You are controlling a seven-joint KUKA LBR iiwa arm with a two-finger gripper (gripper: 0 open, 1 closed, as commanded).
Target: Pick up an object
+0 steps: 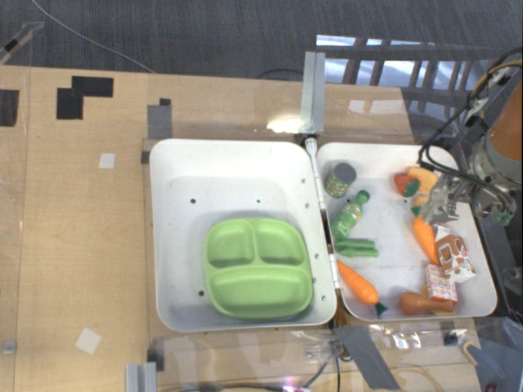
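Gripper (442,208), state unclear, hovered above right bin (389,310) just beside 1 carrot (424,239) near its far-right wall; carrot likely light, stiff, slippery plastic, best pinched across its thick middle.

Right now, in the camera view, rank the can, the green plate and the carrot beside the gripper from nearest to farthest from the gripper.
Measured from the gripper, in the right bin's far right part:
1. Carrot, just below the gripper, right bin.
2. Can, at the right bin's upper left, near the divider.
3. Green plate, in the left bin, across the divider.
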